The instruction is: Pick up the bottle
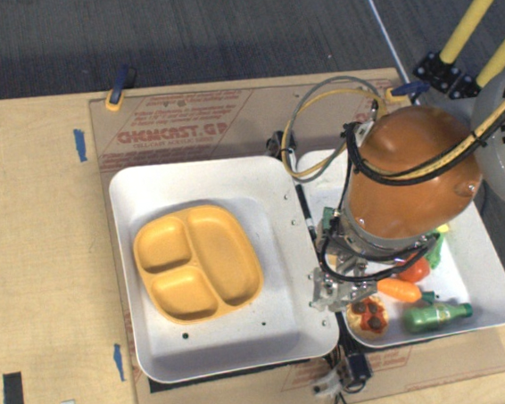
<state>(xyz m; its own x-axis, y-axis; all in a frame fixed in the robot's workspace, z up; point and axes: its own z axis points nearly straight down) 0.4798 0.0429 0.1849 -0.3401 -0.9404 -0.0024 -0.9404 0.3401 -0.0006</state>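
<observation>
bottle [437,314] lies flat near the right bin [501,300] front edge, long axis left-right | claw [338,291] sits just left of it, over the toys, can't tell its opening | yellow tray [198,262] in left bin

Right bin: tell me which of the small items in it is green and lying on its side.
It is the green bottle, lying flat along the near edge of the right bin. The carrot-like orange piece and the red piece beside it differ in colour.

Dark grey carpet floor [216,21] behind cardboard-topped bench [44,263]
</observation>
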